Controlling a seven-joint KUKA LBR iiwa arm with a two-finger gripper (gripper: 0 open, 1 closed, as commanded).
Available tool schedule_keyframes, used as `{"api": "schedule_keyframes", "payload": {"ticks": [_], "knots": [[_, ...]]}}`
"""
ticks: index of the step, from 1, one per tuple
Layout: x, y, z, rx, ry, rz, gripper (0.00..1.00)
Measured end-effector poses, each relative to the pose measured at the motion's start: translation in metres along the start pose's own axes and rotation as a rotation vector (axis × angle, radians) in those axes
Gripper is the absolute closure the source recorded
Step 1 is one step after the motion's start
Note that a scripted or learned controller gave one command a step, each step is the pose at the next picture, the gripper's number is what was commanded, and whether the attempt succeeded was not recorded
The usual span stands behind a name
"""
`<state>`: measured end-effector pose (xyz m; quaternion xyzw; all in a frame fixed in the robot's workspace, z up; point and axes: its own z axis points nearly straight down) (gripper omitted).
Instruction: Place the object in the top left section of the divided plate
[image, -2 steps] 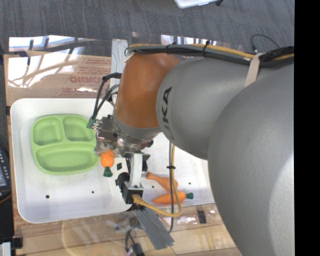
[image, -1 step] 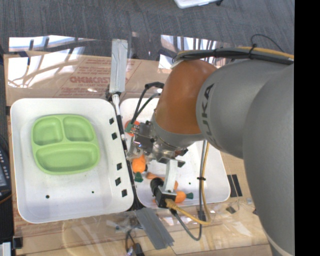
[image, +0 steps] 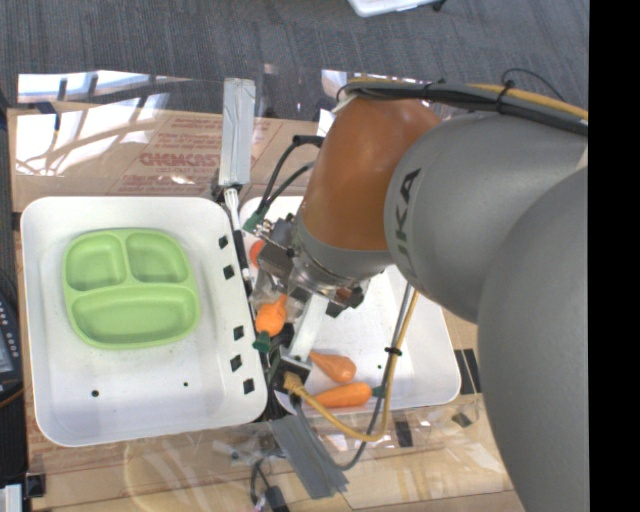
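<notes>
A light green divided plate (image: 130, 288) lies in the left white bin (image: 60, 400), with two small sections at its far side and one long section nearer me. My gripper (image: 284, 328) hangs over the left edge of the right bin (image: 432, 350), largely hidden under the grey and orange wrist. A small orange piece (image: 269, 319) sits right against the gripper's tip. Whether it is held or just lies beside the tip is not visible. Two orange carrots (image: 334, 367) (image: 341, 396) lie in the right bin, just right of and below the gripper.
The big arm body covers most of the right bin. Another bit of orange (image: 257, 252) peeks out at the wrist's left side. The ridge between the bins (image: 240, 320) runs just left of the gripper. Cardboard and a grey tape strip (image: 237, 130) lie behind the bins.
</notes>
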<state>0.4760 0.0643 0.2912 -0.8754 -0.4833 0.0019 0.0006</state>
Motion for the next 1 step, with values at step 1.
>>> {"api": "schedule_keyframes", "payload": {"ticks": [1], "knots": [[-0.0496, 0.0463, 0.1026, 0.005, -0.004, -0.015, 1.00]]}}
